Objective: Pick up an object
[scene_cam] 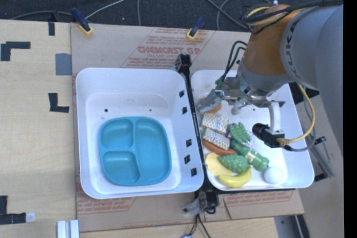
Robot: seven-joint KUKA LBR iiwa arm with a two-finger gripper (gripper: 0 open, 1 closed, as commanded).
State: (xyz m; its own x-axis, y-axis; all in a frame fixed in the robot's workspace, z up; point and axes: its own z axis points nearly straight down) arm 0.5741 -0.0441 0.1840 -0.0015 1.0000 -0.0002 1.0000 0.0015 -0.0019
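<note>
Cardboard bench (pixel 111 53): L bin (pixel 83 120) w/ blue tray (pixel 135 150); R bin (pixel 295 175) w/ toy food (pixel 231 147).

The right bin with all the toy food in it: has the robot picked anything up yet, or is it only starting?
Nothing looks lifted yet. The gripper is low in the right bin, at the far end of the pile beside the cracker. The banana, green vegetables and white ball lie on the bin floor. The left bin holds a blue divided plate. Grasping and lifting remain.
</note>
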